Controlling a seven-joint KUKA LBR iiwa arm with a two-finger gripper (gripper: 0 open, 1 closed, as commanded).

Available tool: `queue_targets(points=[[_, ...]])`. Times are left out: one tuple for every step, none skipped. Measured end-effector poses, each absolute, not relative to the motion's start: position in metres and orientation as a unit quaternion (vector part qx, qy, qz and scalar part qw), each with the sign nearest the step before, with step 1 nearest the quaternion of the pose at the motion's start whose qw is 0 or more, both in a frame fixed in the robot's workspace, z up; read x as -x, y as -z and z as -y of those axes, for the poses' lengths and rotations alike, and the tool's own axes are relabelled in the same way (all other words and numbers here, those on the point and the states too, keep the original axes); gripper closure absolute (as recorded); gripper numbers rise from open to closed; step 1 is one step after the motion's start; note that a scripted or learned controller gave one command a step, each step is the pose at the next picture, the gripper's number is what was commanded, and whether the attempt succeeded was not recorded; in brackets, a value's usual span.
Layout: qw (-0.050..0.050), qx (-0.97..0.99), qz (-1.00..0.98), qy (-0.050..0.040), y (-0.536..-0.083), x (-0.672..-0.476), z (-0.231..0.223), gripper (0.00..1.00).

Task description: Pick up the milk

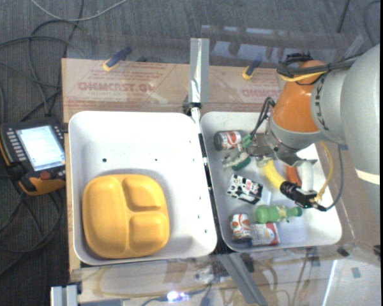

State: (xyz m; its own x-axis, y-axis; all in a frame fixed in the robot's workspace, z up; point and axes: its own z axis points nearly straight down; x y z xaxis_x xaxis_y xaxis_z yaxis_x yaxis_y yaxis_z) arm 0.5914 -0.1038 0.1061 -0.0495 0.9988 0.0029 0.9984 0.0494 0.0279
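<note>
While the end effector (250, 146) (grip state hidden) hovers just above the milk (244, 188), approach is underway; descent comes next.

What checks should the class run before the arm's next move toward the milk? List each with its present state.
1. Milk carton visible in right bin: ok.
2. Carton free of neighbours: ok, a gap shows around it.
3. Gripper above carton: not ok, it sits nearer the can.
4. Finger state: cannot tell.
5. Carton upright: not ok, it lies flat.
</note>
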Motion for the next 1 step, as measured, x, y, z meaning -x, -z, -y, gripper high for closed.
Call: queue_targets(points=[[0.008,-0.6,-0.8,-0.0042,-0.091,-0.5392,0.1126,0.0]])
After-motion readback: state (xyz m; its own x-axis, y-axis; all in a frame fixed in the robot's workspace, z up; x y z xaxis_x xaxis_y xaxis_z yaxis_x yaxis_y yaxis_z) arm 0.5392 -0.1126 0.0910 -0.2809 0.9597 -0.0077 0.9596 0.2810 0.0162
